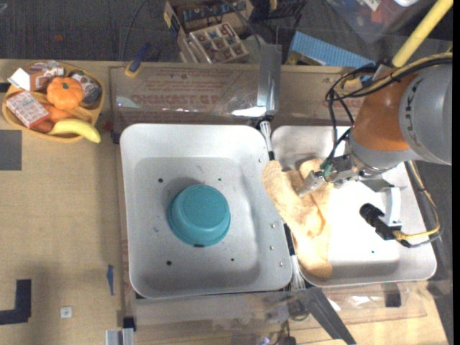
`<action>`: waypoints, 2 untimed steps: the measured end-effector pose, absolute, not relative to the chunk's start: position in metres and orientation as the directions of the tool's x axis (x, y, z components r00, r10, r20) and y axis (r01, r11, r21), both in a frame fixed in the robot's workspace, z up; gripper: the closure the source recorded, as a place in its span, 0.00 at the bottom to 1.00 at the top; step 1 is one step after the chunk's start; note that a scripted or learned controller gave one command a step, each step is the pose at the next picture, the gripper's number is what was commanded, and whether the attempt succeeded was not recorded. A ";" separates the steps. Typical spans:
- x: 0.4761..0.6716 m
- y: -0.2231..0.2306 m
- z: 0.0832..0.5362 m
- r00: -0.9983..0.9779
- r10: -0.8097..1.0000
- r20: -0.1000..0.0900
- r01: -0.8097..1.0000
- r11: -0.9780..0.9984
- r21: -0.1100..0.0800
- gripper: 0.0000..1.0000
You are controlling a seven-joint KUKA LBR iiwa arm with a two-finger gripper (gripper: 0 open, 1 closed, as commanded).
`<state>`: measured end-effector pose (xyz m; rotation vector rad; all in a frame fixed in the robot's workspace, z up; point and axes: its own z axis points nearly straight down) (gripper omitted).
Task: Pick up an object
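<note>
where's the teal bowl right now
The teal bowl sits upside down near the middle of the left bin, apart from the tan cloth in the right bin.

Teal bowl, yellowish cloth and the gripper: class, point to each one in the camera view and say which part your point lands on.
Teal bowl [200, 214], camera view, centre of its upturned base.
Yellowish cloth [305, 218], camera view, middle of the crumpled fabric.
Gripper [310, 183], camera view, at its fingertips over the cloth.

Dark letters, apparently "KU", stand on the grey arm [430, 110] beside its orange band. Reddish print on the clear panel [188, 92] behind the bins is too faint to read.
</note>
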<state>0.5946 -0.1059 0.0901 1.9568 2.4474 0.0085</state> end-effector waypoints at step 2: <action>0.596 -0.107 0.102 -0.216 0.976 -0.004 0.976 0.216 0.015 0.00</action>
